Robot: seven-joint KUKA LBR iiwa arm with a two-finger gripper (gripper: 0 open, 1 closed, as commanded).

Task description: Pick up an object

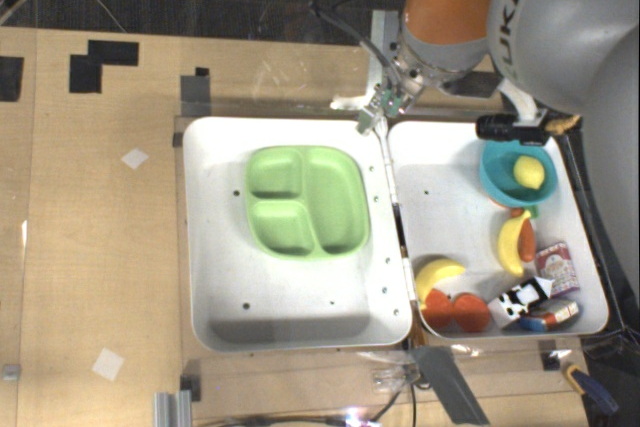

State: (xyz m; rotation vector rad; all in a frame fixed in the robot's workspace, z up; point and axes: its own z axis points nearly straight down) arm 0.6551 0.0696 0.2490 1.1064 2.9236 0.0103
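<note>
My gripper (383, 103) hangs over the far end of the wall between the two bins, under the orange-banded wrist. Nothing shows in it. The left bin (215, 245) holds a green divided plate (305, 200). In the right bin (450, 205) a teal bowl (497, 177) with a yellow lemon (529, 172) sits at the far right. A banana (510, 243), a small carton (553, 263), a black-and-white toy (524, 299), a red fruit (460, 312) and a yellow fruit (437, 273) lie along the near right side.
The grey arm (560, 25) covers the upper right above the right bin. A black part (510, 127) of it reaches over the bowl's far rim. Black tape marks (100, 60) lie on the wooden bench (90, 235) at left.
</note>
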